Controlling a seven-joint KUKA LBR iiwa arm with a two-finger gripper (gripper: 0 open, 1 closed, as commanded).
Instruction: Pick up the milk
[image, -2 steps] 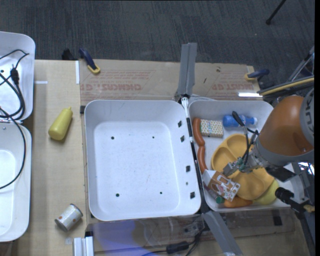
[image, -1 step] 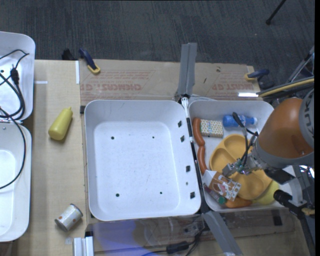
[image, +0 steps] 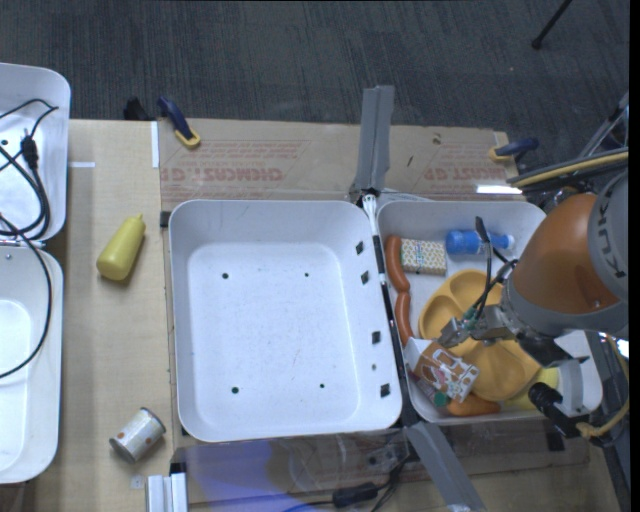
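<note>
The arm (image: 570, 265), grey w/ an orange band, is reaching in from 3 o'clock and hanging over the right bin (image: 395, 215), its gripper (image: 462, 332) sitting low above the bin's middle, just above the milk (image: 447, 373). The milk, a small carton w/ a brown-and-white printed face, is lying tilted in the bin's 7 o'clock corner, resting against a yellow bowl (image: 455, 300) and partly over an orange item (image: 470, 406) at the 6 o'clock wall. Can't tell whether the jaws are apart or together: they're small, dark and blurring into cables; nothing is showing between them, and the carton is lying in the bin. Other stuff in the right bin: two red sausages (image: 396, 264) running along the 9 o'clock wall, a cracker box (image: 424, 256) just beside them toward 12, and a blue bottle (image: 468, 241) at about 1 o'clock, near the arm's cable. The left bin (image: 270, 215) is sitting touching the right one along a shared edge. Out on the table (image: 110, 350), well apart from both bins, a yellow mustard bottle (image: 121, 249) is lying at 9 o'clock and a small can (image: 137, 433) is lying on its side at 7 o'clock.
</note>
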